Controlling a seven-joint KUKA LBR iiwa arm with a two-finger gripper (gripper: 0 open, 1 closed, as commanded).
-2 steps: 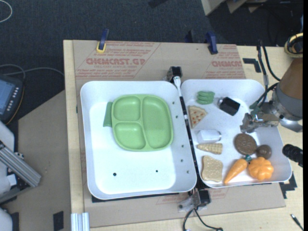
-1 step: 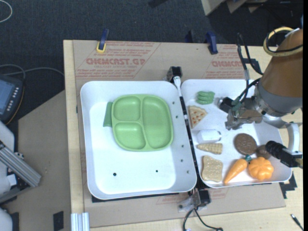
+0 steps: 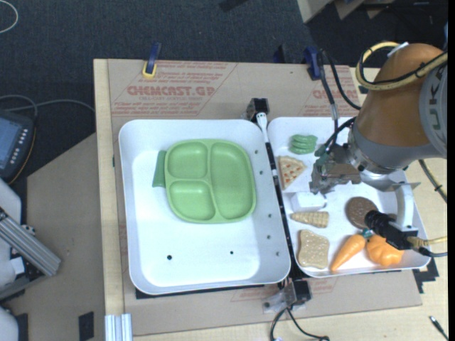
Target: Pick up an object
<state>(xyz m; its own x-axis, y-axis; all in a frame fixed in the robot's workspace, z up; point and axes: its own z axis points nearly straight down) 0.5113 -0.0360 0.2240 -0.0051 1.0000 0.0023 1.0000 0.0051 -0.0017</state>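
In the camera view, the fingers (image 3: 321, 181) hang low in the right bin (image 3: 421, 261); their opening cannot be told. A pizza slice (image 3: 289, 170) lies just beside them, a white piece (image 3: 308, 200) below. The cardboard-topped table (image 3: 106, 119) stands on dark carpet (image 3: 85, 20).

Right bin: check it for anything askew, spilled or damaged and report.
Nothing stands out. The right bin holds toy foods lying loose and apart: a pizza slice, a green piece, a bread slice, a carrot and a brown disc. The gripper hangs over them. The green divided plate sits flat in the left bin.
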